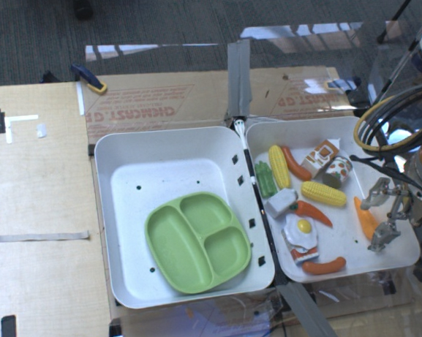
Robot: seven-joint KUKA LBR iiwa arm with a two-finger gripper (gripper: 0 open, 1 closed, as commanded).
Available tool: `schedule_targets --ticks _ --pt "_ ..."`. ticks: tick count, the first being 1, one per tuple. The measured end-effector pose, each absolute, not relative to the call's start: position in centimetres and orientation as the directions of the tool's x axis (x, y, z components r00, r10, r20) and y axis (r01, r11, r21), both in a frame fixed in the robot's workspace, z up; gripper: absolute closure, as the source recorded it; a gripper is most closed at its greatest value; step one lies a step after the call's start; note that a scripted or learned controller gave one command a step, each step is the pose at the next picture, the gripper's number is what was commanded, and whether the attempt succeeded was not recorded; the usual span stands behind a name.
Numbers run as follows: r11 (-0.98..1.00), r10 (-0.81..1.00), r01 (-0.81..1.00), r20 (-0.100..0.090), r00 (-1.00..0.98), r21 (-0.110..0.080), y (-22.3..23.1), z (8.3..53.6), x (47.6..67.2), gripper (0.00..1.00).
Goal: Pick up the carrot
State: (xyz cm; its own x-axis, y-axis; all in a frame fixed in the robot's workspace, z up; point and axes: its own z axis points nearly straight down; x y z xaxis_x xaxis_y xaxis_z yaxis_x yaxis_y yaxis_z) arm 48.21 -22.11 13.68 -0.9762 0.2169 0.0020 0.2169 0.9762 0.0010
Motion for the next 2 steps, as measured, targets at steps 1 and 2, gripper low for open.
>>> schedule_targets --ticks 1,2 --pt "0.938 0.347 0.347 0.003 -0.938 0.001 -22.11 8.96 47.82 0.0" --pt "0.939 0.343 0.343 0.002 -0.939 0.0 -22.03 9.72 47.97 1.0"
